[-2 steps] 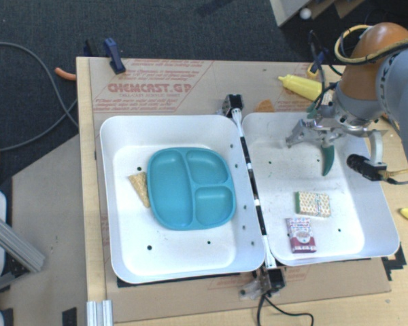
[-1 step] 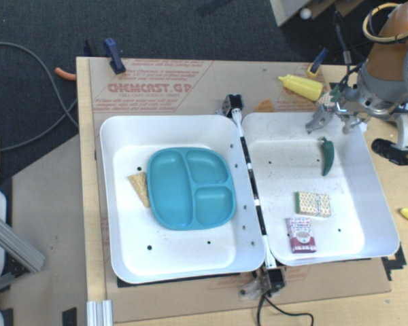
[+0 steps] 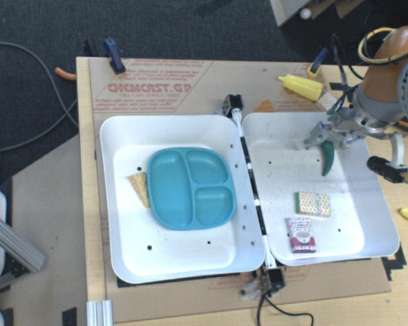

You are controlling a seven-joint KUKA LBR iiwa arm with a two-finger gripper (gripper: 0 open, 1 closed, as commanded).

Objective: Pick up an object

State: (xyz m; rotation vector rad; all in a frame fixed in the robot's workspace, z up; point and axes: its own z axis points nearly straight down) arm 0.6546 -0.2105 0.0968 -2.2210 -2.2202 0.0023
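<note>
Landmark: the left white bin (image 3: 115, 202), on a cardboard-topped bench (image 3: 88, 182).
Blue clamp (image 3: 113, 55): beyond the bin's far-left corner, on the bench edge.
Yellow bottle (image 3: 301, 85): far right of the bin, lying on the cardboard.
Grey cable (image 3: 37, 60): left of the bin, on dark floor.

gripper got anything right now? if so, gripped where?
Looks like yes: the gripper has a slim dark green object hanging from it over the right bin, pinched at its top end. Finger contact is hard to see clearly.

Brown bench (image 3: 170, 83) bears two white bins (image 3: 122, 148).
</note>
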